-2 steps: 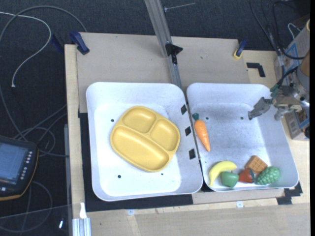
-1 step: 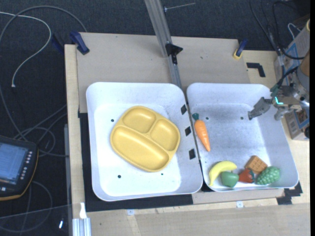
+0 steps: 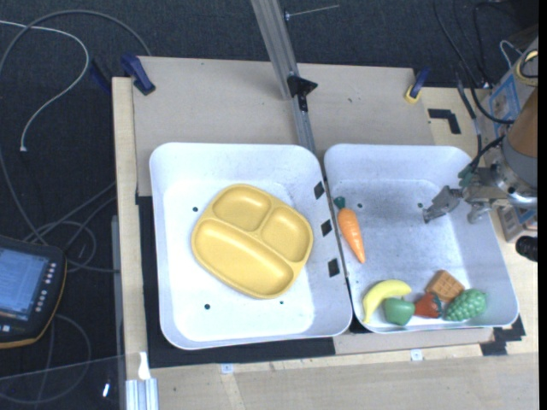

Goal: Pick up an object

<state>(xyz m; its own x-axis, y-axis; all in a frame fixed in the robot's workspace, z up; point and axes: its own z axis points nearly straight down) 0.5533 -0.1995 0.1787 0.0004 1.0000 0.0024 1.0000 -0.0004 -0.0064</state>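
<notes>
Working from the table [image 3: 256, 84] down, I see the left bin [image 3: 171, 178] carrying a yellow divided plate [image 3: 252, 239], and the right bin [image 3: 479, 254] holding every candidate. My gripper [image 3: 455, 204] hangs over the right bin's upper right, fingers spread and holding nothing. I judge the carrot [image 3: 350, 233] the cleanest pick (it lies alone by the left wall); I'd close across its width. The banana [image 3: 382, 295], green apple [image 3: 398, 311], cracker [image 3: 444, 284] and grapes [image 3: 466, 304] crowd the near edge.
</notes>
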